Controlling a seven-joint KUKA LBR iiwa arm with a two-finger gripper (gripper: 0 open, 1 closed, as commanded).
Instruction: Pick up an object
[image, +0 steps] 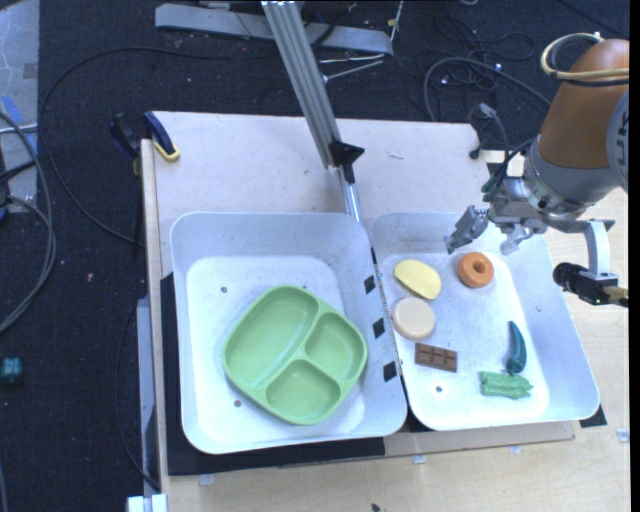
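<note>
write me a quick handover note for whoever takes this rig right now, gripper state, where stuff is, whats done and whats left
Gripper: open, holding nothing, above the back of the right bin, close to the orange ring.
Right bin: orange ring, yellow piece, cream disc, brown chocolate bar, teal piece, green piece.
Left bin: green divided plate.
Done: nothing lifted.
Left: lower onto one item, probably the ring, close, lift.

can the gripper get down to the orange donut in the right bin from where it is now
Probably yes. The gripper hangs just above and behind the orange donut, which lies apart from the yellow piece beside it, with bare bin floor around it and nothing over it.
</note>
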